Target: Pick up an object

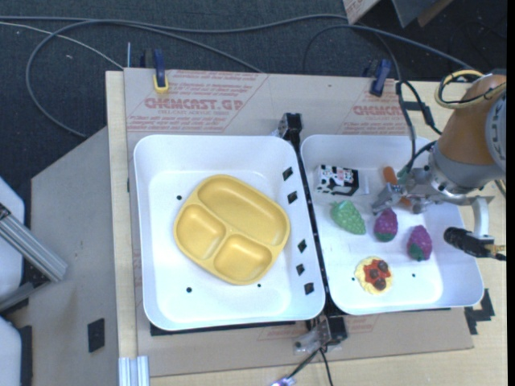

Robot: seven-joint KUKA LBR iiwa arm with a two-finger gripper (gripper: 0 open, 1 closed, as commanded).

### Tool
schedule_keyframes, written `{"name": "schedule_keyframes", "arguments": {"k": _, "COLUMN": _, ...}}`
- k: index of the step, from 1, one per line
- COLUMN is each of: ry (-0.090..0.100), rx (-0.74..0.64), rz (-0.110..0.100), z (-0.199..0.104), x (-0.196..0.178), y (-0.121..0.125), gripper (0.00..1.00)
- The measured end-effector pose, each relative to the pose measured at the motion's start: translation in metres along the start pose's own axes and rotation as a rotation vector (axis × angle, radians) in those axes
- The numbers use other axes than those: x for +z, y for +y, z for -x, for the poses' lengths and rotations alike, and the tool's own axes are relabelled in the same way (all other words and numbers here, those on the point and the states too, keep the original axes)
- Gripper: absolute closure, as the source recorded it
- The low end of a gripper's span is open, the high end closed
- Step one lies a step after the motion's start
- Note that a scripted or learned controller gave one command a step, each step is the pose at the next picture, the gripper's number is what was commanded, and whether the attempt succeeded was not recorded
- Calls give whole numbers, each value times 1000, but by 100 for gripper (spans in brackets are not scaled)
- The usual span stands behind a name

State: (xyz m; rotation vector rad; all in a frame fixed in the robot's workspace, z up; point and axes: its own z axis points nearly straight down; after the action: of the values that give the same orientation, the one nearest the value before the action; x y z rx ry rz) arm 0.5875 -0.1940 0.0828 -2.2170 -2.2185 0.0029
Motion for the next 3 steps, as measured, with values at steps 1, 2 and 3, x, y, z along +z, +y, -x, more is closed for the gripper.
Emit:
{"name": "schedule_keyframes", "arguments": {"k": 1, "ry": -1, "rx": 0, "rz": 6, "z": 0, "x": -14, "y": 2, "gripper": 100}}
{"name": "schedule_keyframes", "arguments": {"k": 2, "ry": -4, "rx": 0, "rz": 10, "z": -6, "x": -65, "y": -5, "gripper": 100}}
{"name": "schedule_keyframes", "arguments": {"k": 3, "ry": -4, "rx": -1, "rz": 11, "z": -11, "x": -129, "y": -2, "gripper": 100}}
